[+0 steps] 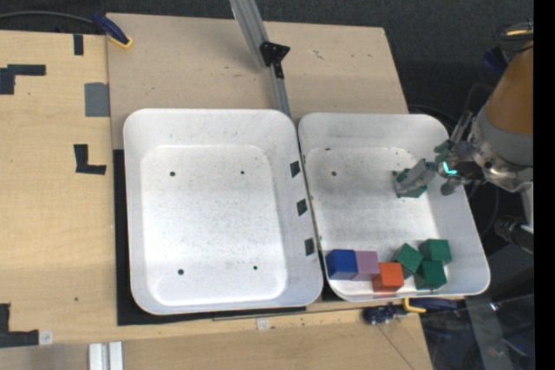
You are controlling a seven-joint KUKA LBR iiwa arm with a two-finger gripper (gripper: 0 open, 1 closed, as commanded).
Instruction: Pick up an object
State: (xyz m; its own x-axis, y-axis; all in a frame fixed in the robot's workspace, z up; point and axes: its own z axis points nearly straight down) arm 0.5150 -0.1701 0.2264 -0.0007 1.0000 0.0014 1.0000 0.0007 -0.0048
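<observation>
3 green square blocks [423,262] sit in the near corner of the right white bin [347,143]. Above them, the grey gripper [414,179] hangs; I cannot tell its state.

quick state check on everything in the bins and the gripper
gripper: over right bin, upper right part, fingers unclear
blue cube: resting, near edge of right bin
purple cube: resting, beside blue
orange cube: resting
green cubes: three, clustered, resting
left bin: flat on bench

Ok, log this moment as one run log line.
gripper: over right bin, upper right | grasp: none seen | blocks: clustered at near edge, untouched | left bin: no arm
</observation>
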